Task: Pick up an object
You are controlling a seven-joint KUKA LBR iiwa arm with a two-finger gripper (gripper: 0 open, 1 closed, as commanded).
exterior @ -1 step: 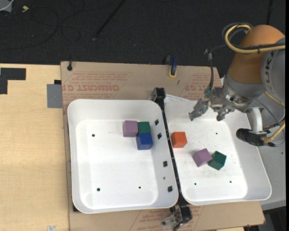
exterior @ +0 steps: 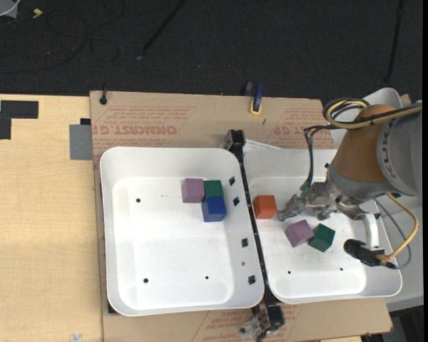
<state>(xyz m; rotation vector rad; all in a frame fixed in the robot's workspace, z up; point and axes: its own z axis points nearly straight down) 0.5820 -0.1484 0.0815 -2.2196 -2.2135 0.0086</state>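
The gripper (exterior: 297, 206) is positioned low in the right bin (exterior: 342, 291), just beside the orange block (exterior: 265, 206) and the purple block (exterior: 298, 232). Its state cannot be told. One block should be centred between the jaws before closing, with neighbouring blocks kept clear.

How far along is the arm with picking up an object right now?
Done: the gripper has reached into the right bin, low between the orange block and the purple block. In hand: nothing visibly lifted; both blocks and the green block sit on the bin floor. Left: grasping one and raising it. The left bin's three blocks lie untouched.
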